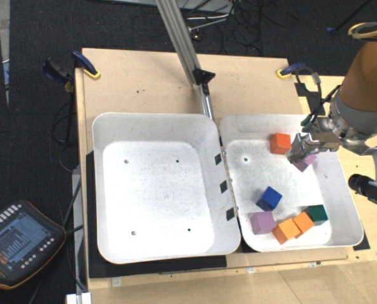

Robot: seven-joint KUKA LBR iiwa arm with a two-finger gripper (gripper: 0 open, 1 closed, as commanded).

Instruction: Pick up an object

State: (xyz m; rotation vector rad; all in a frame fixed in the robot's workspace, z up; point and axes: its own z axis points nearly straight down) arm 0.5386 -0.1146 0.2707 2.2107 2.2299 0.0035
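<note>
Gripper (300,155) over right bin (346,233), fingers closed on a light purple block (306,162) beside the orange cube (280,143). Block's long axis: cannot tell.

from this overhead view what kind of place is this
Probably a robotics lab test bench: a robot arm with its claw over two white bins, a teach pendant on the floor, and clamps holding the board.
</note>
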